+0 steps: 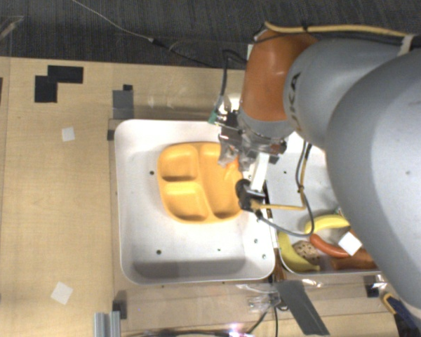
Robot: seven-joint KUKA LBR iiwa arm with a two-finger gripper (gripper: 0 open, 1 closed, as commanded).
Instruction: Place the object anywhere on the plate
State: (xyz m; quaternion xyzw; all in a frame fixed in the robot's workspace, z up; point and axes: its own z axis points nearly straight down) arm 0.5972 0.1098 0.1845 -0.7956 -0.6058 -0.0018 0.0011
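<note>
Camera view: yellow divided plate (193,184) in the left bin (137,209), gripper (229,149) above its right edge.
Whether the gripper is open, closed or carrying anything cannot be told. A banana (328,223) and a white block (349,243) lie in the right bin (288,188).

I see a curved yellow plastic banana (328,223), a red sausage-shaped toy (328,247) and a small white block (349,243) together in the shallow white right-hand bin (318,185).
</note>
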